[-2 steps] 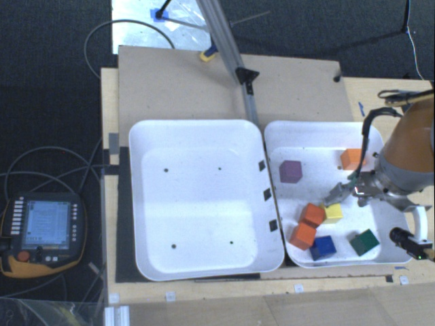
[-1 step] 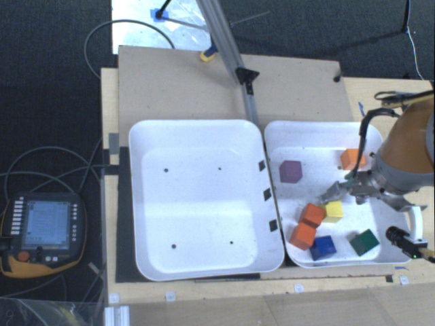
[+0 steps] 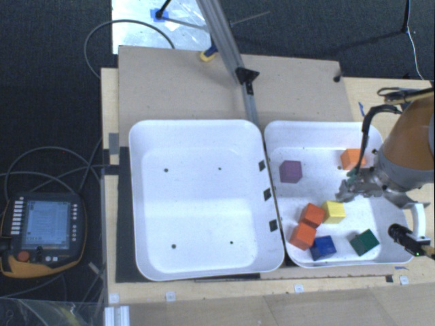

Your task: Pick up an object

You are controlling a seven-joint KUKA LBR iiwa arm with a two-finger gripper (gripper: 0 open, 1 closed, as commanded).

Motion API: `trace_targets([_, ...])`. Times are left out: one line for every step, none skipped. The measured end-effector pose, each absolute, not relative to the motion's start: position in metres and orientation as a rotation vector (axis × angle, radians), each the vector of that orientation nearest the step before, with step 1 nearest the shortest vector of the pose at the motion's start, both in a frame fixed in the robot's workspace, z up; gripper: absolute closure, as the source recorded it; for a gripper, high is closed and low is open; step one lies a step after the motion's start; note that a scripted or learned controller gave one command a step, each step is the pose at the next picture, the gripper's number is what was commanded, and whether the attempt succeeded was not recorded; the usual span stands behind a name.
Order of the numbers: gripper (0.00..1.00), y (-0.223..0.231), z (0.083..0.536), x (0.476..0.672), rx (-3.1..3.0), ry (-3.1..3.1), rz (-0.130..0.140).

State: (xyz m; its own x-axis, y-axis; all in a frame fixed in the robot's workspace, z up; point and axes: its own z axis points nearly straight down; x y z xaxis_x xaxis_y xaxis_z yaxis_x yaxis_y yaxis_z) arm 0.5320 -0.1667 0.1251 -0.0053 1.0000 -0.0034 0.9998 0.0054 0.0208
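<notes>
The right bin (image 3: 319, 131) holds several small blocks: a purple cube (image 3: 291, 171), an orange block (image 3: 352, 159) at the far right, a yellow cube (image 3: 334, 212), two orange cubes (image 3: 312, 215) (image 3: 303, 236), a blue cube (image 3: 323, 247) and a green cube (image 3: 365, 242). My gripper (image 3: 346, 191) reaches in from the right and hangs low just above and right of the yellow cube, below the far orange block. Nothing shows between its fingers.
The left bin (image 3: 197, 195) lies beside the right one. A grey pole (image 3: 224, 39) slants across the back of the bench. A teach pendant (image 3: 42, 233) lies on the floor at the left, with cables around it.
</notes>
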Motion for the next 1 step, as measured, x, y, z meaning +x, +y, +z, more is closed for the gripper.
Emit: trace_targets([1.0,-0.1656,0.1684,0.5345,2.212,2.223,0.004])
